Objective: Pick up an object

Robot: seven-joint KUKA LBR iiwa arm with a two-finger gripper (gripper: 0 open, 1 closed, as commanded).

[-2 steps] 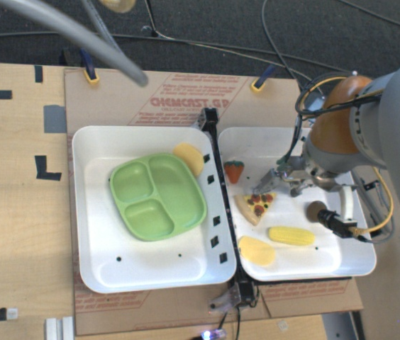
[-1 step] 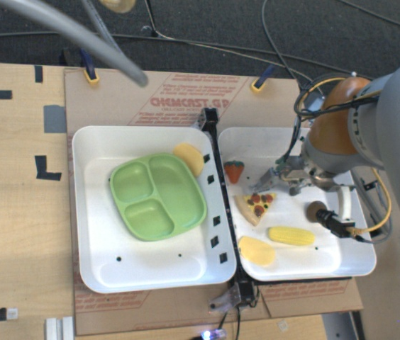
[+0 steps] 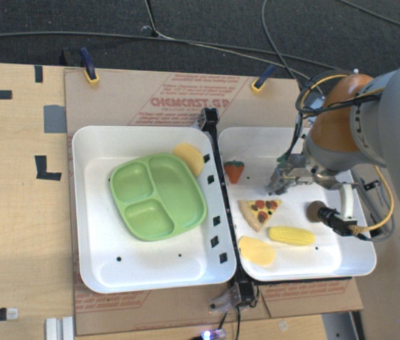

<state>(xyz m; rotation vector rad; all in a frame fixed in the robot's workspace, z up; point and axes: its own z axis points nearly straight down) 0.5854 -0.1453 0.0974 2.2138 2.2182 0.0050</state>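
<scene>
In the right bin [image 3: 257,144] lie a red strawberry toy [image 3: 235,170], a pizza slice [image 3: 259,212], a yellow corn cob [image 3: 291,236] and a pale yellow chip-like piece [image 3: 257,251]. My gripper [image 3: 279,183] hangs over the middle of this bin, just above and right of the pizza slice and right of the strawberry. Nothing shows between its tips. The left bin [image 3: 90,190] holds a green divided plate [image 3: 159,196] with a yellow piece [image 3: 189,157] at its upper right corner.
A black divider strip [image 3: 214,183] runs between the two bins. The grey arm and its orange band [image 3: 338,122] cover the right bin's upper right part. Cables cross the dark floor behind the bench. Yellow clamps [image 3: 91,76] hold the cardboard's back edge.
</scene>
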